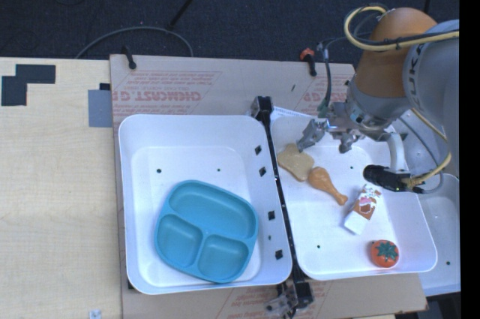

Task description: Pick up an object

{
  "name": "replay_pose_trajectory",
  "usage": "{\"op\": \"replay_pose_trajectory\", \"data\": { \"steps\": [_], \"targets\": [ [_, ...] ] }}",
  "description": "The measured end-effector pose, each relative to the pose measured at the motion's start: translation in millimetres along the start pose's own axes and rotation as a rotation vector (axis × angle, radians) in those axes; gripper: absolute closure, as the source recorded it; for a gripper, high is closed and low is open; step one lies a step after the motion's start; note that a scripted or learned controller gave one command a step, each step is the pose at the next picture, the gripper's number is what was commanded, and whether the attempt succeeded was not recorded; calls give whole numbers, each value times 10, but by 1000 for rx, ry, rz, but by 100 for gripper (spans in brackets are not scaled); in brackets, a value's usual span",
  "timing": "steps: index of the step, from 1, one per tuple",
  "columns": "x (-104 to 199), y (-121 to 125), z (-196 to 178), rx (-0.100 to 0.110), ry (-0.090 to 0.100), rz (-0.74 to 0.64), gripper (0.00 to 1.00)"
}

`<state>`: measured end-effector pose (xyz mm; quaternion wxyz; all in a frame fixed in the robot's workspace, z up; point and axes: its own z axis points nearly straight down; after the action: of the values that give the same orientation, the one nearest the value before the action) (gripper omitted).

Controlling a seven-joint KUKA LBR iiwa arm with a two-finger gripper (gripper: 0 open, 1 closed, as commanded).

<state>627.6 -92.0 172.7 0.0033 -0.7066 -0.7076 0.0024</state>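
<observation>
Drumstick (327, 183) lies near the middle of the right bin (420, 235), its fat end touching a tan bread slice (295, 162) just to its left. The gripper (328, 135) hangs over the bin's far end, just above the bread, fingers spread apart with nothing between them. Further right sits a small carton (361, 209), tilted, and near the front corner an orange fruit (384, 253), maybe a tomato, hard to tell from here. Over in the left bin (142, 160) rests a blue tray (205, 230).
</observation>
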Motion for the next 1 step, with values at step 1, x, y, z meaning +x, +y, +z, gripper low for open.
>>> {"op": "replay_pose_trajectory", "data": {
  "steps": [1],
  "targets": [
    [-28,81,534,0,-1,2,0]
  ]
}}
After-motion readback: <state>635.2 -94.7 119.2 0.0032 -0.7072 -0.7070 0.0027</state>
